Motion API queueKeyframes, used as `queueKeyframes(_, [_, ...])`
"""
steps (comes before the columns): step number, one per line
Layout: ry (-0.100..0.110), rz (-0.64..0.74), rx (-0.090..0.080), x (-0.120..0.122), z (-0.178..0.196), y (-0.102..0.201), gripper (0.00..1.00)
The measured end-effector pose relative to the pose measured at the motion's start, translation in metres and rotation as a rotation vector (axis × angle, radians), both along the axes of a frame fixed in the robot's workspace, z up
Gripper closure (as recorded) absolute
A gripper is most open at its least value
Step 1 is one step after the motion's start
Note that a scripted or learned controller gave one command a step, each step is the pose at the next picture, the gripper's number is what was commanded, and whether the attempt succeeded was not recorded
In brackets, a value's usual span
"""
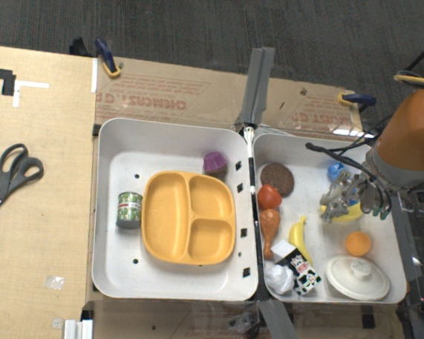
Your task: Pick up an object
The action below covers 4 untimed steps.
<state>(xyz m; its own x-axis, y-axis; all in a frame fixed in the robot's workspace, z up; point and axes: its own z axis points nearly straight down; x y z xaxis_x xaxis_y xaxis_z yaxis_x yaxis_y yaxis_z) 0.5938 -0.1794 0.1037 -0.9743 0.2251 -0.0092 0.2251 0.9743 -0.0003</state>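
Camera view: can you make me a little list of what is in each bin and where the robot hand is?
left bin: yellow tray, small can, purple block
right bin: brown disc, tomato, banana, orange, white lid, cow toy
gripper: over the right bin, above the orange
holding: cannot tell
outside the bins: scissors

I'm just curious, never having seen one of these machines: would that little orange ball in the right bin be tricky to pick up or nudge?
Probably. The orange ball looks round and smooth, so it would likely roll if nudged and might slip from a pinch. It seems small, so probably light.
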Motion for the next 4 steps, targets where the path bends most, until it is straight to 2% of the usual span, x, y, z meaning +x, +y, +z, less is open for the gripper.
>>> queueKeyframes(1, [0.006,-0.090,0.003,0.018,0.152,0.061,1.00])
queueKeyframes(2, [0.009,-0.167,0.003,-0.107,0.023,0.072,1.00])
queueKeyframes(3, [0.005,-0.290,0.002,-0.076,0.209,0.002,1.00])
queueKeyframes(4, [0.005,-0.290,0.002,-0.076,0.209,0.002,0.00])
